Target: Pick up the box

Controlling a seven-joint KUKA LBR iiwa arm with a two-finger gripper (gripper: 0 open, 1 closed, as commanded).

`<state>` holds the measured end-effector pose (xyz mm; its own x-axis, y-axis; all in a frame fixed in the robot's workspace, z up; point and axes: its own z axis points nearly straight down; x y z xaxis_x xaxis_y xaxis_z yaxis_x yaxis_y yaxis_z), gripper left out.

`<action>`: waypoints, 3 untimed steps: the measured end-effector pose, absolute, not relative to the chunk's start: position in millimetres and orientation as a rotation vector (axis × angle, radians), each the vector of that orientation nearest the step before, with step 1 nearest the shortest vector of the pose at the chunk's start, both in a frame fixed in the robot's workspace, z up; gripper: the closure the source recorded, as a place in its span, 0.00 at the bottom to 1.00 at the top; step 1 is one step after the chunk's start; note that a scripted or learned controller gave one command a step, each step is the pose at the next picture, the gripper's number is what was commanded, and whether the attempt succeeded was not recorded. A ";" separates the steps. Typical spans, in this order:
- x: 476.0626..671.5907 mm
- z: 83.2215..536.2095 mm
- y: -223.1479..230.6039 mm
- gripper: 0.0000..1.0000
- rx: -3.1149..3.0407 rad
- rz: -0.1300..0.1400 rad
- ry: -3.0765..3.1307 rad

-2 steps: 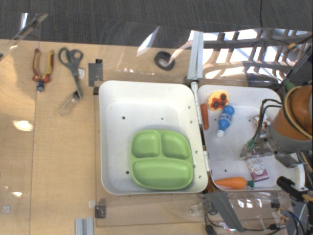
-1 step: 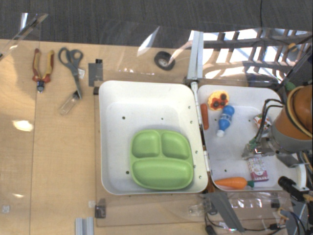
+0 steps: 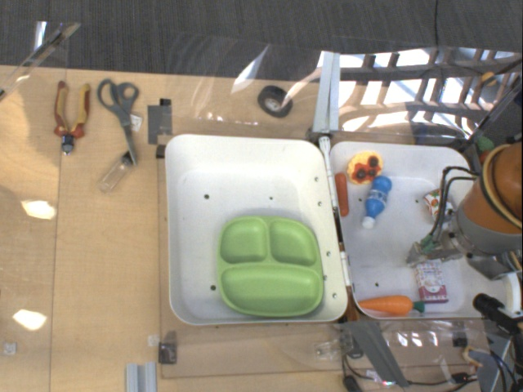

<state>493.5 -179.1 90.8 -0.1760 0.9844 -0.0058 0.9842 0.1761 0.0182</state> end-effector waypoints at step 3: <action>493.4 90.8 -182.3 0.00 1.923 0.015 2.464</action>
<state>493.4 -182.3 90.8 -0.2428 0.9701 -0.0067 0.9699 0.2429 0.0174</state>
